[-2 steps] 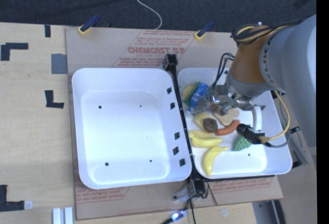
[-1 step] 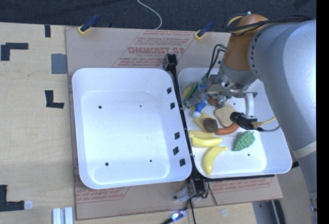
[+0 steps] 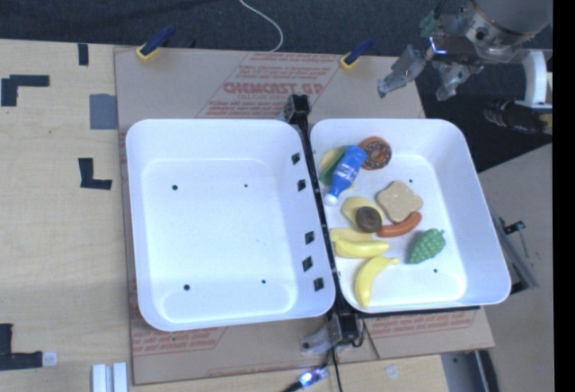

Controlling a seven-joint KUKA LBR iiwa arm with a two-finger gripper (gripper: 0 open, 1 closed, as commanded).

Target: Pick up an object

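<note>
My gripper [image 3: 422, 78] hangs above the far edge of the right bin [image 3: 467, 167], fingers spread open with nothing between them. Several toy foods lie in that bin: a blue bottle [image 3: 345, 172], a chocolate donut [image 3: 375, 153], a slice of toast [image 3: 399, 200], a red sausage [image 3: 401, 225], a green bunch of grapes [image 3: 426, 245], a brown round piece [image 3: 367, 218] and two yellow bananas [image 3: 359, 245] [image 3: 370, 277]. They cluster on the bin's left half, well below the gripper.
The left bin [image 3: 216, 219] sits beside the right one on a cardboard sheet [image 3: 260, 89]. Blue-and-yellow clamps [image 3: 155, 41] [image 3: 356, 53] hold the sheet's far edge. A white cable [image 3: 260, 17] hangs behind. The arm's grey wrist [image 3: 503, 4] is at top right.
</note>
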